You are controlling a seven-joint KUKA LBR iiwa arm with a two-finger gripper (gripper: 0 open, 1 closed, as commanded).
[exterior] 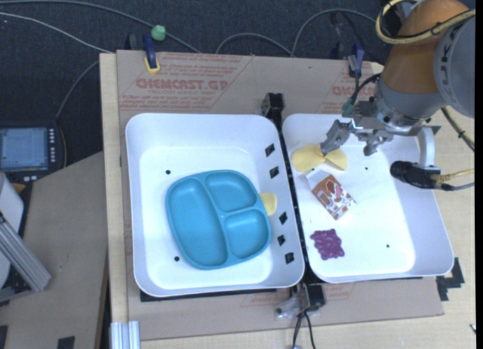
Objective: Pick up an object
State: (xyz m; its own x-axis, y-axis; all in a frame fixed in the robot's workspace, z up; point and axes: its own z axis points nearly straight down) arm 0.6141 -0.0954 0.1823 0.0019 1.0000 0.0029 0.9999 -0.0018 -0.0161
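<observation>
- my end effector (353, 140) hangs over the far part of the right bin (423, 227), fingers spread apart with nothing between them.
- i judge the pick as not yet done: no object is lifted, all of them lie on the bin floor.
- closest candidate is the yellow piece (313, 159), just beside the left finger (333, 139), toward the divider; i can't tell if they touch.
- nearer the camera from that yellow piece lie a brown-and-white packet (331, 195) and, further on, a purple cluster (327, 243).
- left to do, as i read it: descend, close, lift.
- across the divider from the yellow piece, the left bin (151, 189) holds a blue sectioned plate (217, 217) with a small yellow item (269, 203) at its edge.
- both bins sit on a cardboard sheet (189, 75) on the bench; dark floor and cables lie beyond, a small monitor (26, 149) far left.
</observation>
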